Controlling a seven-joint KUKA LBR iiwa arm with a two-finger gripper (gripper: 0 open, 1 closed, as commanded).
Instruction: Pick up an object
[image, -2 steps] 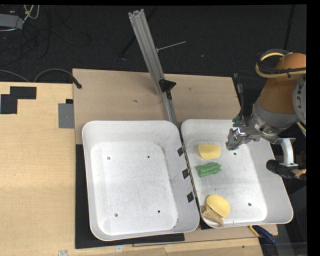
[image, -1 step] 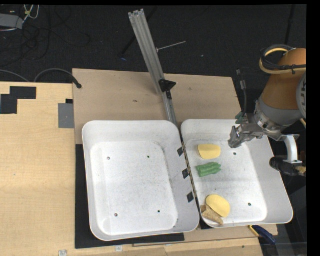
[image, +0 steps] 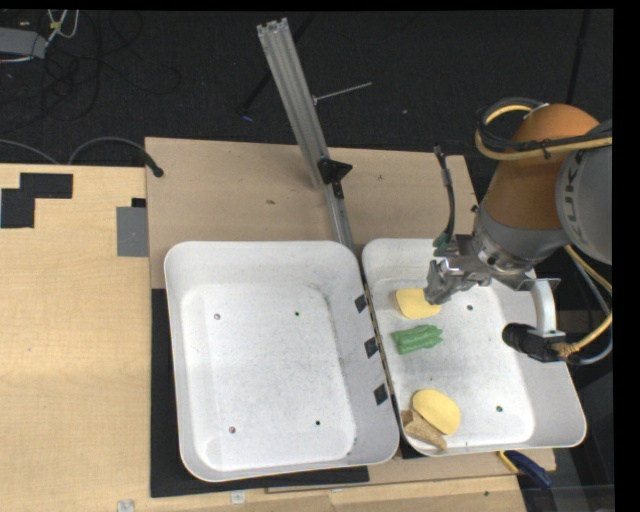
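Note:
In the right bin (image: 520, 420) lie a pale yellow flat piece (image: 412, 304), a green ridged object (image: 416, 340), a round yellow object (image: 437, 409) and a tan piece (image: 424, 432) at the front rim. My gripper (image: 438, 288) reaches down from the grey and orange arm (image: 530, 190) and sits at the right edge of the pale yellow piece, seemingly touching it. The green object lies just in front of the gripper.
The left bin (image: 200, 270) stands beside the right one, with black clips (image: 368, 345) along the shared edge. A slanted metal rail (image: 300, 110) rises behind the bins. Wooden bench surface extends to the left.

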